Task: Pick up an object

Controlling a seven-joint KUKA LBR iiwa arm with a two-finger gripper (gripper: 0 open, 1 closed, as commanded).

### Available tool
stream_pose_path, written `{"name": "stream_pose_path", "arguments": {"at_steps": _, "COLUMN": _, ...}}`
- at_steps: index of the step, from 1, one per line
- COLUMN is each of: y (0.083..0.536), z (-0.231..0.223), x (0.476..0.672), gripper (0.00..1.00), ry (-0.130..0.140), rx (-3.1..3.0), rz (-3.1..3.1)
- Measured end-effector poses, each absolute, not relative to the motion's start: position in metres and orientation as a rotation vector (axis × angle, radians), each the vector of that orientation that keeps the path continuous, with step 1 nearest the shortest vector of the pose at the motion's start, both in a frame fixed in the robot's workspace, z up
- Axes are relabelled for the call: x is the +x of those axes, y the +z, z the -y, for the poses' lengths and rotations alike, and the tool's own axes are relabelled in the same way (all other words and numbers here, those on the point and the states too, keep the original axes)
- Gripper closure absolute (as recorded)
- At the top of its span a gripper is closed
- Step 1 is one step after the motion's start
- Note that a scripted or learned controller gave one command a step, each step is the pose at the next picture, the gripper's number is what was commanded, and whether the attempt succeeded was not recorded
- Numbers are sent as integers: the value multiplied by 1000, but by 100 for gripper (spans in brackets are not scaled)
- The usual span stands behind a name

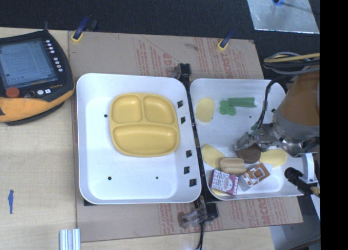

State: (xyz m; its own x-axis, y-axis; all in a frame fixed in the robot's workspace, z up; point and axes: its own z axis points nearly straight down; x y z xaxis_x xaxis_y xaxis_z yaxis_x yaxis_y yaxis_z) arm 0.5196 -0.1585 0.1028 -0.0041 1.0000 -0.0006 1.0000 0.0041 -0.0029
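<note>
The claw (249, 147) blurs into a brown object (251, 154) beneath it.

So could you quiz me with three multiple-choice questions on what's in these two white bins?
1. Where is the yellow divided plate?
A. left bin
B. right bin
C. on the cardboard

2. How many compartments does the plate have?
A. two
B. three
C. five

3. Where is the gripper?
A. over the left bin
B. above the tablet
C. low in the right bin, among the toy food

Answers: 1 A, it lies in the left bin. 2 B, two small above one wide. 3 C, it sits by the bread roll.
</note>
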Motion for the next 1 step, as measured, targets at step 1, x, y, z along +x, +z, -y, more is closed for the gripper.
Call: {"name": "stream_pose_path", "arguments": {"at_steps": 1, "y": 138, "z": 98, "x": 543, "gripper": 100, "ry": -3, "rx": -2209, "rz": 2233}}
